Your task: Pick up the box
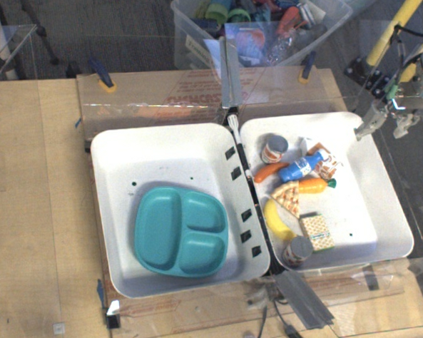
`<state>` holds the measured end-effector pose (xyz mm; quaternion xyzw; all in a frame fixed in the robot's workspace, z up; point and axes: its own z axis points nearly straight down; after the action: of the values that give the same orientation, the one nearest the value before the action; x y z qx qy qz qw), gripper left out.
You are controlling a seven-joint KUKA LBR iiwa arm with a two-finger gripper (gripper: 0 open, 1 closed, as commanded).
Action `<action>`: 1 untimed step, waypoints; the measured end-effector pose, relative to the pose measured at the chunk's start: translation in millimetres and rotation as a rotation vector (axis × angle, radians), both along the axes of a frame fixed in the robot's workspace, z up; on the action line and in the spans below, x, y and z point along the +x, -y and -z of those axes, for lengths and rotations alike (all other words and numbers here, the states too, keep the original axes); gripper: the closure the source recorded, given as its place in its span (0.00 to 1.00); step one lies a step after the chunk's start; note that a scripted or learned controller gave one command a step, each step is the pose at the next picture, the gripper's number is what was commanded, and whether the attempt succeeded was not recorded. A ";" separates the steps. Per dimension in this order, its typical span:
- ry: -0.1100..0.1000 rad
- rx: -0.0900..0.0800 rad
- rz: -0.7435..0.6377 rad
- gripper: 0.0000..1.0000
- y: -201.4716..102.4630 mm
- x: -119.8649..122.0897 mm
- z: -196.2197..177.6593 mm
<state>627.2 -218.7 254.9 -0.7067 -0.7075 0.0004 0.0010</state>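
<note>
The box (317,232), a small patterned carton, is seen lying flat in the right bin (385,211), just beside the banana (277,219) and a can (299,250). It is judged light, stiff and crushable; its long sides should be pinched. The state of the jaws cannot be told

Pale wooden bench top (35,211) spreading left, dark floor (103,28) beyond its far edge, clear plastic tub (259,19) of bright oddments at the back, clear plastic sheet (157,96) clamped flat, even indoor light
</note>
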 end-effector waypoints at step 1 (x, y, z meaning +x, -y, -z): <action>0.000 0.000 -0.019 0.00 -46.5 -69.9 115.7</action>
<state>557.3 -172.2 139.2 -0.6998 -0.7143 0.0002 0.0009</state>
